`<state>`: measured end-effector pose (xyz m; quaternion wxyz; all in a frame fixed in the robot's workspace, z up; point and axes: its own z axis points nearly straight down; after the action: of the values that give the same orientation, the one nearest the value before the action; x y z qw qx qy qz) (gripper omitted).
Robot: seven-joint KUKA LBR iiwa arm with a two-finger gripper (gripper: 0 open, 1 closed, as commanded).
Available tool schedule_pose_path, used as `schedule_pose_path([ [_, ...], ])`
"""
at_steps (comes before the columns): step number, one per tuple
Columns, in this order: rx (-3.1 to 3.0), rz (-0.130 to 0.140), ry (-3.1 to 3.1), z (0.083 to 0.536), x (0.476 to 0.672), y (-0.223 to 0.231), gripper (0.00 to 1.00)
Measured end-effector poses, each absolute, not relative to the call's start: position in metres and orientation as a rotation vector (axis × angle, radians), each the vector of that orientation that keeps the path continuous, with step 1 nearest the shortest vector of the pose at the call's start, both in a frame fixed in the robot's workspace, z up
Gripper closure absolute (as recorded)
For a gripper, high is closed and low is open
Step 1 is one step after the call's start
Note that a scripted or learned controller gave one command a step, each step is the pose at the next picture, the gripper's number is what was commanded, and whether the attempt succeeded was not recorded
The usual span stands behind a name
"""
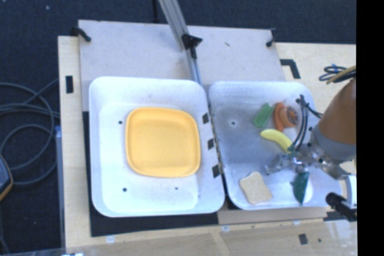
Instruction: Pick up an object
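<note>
My gripper (292, 166) hangs low over the right bin (240, 106), reaching in from the right under the arm's orange band. A yellow banana (276, 138) lies just up-left of it. A dark green object (301, 187) lies just below it, close to the bin's front right corner. A slice of bread (256, 187) rests at the front of the bin, left of the green object. A light green piece (263, 115) and an orange piece (283, 116) lie near the bin's back right. Nothing is visibly lifted off the bin floor.
The left bin (108, 99) holds a square yellow plate (162, 141). A metal pole (171, 6) slants up from the bins' shared back edge. Cables lie on the dark floor at the far left.
</note>
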<state>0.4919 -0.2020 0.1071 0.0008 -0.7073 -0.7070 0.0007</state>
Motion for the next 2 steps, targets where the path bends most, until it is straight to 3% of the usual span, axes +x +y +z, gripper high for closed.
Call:
schedule_pose_path([
  [1,-2.224,-0.003,-2.221,0.119,0.493,-0.202,1.00],
  [2,-2.225,-0.005,-2.226,0.181,0.499,-0.204,1.00],
])
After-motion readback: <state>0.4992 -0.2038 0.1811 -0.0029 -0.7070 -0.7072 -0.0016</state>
